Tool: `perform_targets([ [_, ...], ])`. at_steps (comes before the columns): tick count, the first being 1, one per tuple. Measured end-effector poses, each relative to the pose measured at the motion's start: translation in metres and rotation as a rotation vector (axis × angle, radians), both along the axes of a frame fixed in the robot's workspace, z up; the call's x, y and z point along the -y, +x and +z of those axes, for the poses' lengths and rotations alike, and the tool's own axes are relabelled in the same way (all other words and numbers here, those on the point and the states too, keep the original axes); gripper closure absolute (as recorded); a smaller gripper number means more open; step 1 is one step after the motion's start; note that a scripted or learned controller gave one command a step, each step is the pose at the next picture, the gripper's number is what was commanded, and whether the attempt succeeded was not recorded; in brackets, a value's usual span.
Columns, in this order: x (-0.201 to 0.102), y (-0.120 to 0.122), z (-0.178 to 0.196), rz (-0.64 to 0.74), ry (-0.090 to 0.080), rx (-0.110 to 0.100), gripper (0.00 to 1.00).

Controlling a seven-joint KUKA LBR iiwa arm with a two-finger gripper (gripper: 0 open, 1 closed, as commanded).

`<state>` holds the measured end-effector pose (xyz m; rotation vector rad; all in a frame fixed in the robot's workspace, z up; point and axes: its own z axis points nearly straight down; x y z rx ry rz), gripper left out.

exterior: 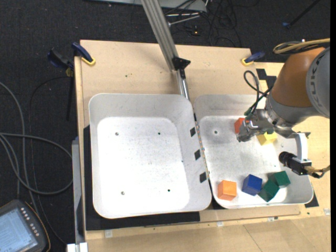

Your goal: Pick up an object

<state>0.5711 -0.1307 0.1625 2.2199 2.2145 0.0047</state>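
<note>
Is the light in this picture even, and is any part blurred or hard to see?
Camera view: the light is soft and even, with no strong glare on the white bins. The blocks cast faint shadows. The blue block looks sharp. The gripper is dark and partly hidden under the arm, so its details are unclear.

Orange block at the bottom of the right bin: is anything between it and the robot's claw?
Nothing visible. The gripper is higher up in the bin, and bare white floor lies between it and the orange block. The blue block sits beside it.
</note>
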Motion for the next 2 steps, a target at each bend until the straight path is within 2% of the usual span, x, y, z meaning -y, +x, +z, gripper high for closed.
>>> perform_targets([
  [2, -0.005, -0.005, 0.108, 0.005, 0.0, 0.002, 1.0],
])
